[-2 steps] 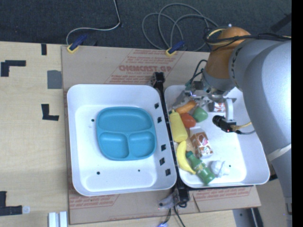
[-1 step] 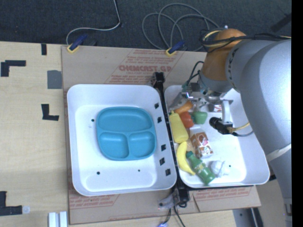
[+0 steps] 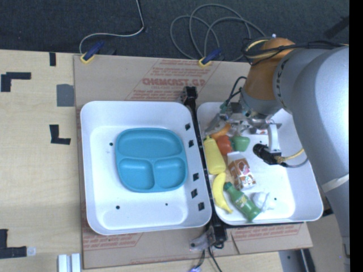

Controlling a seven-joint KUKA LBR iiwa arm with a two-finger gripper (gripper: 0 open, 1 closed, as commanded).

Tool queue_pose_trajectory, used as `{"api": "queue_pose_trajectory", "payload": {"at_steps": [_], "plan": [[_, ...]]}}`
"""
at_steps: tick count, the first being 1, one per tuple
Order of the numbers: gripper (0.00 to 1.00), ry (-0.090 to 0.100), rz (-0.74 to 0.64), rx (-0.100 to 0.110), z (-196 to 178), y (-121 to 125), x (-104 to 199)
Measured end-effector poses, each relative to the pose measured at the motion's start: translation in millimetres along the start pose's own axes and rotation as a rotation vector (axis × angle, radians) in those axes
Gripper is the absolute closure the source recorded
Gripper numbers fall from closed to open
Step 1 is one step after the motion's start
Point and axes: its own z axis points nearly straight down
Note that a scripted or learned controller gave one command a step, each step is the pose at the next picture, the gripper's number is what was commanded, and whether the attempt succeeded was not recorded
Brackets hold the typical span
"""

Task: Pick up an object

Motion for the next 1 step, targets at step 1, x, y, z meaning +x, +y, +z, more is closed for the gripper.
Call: {"api": "queue_pose_trajectory", "payload": {"at_steps": [1], "plan": [[1.0, 0.003, 0.001, 0.008, -8.4, -1.6, 0.6]]}}
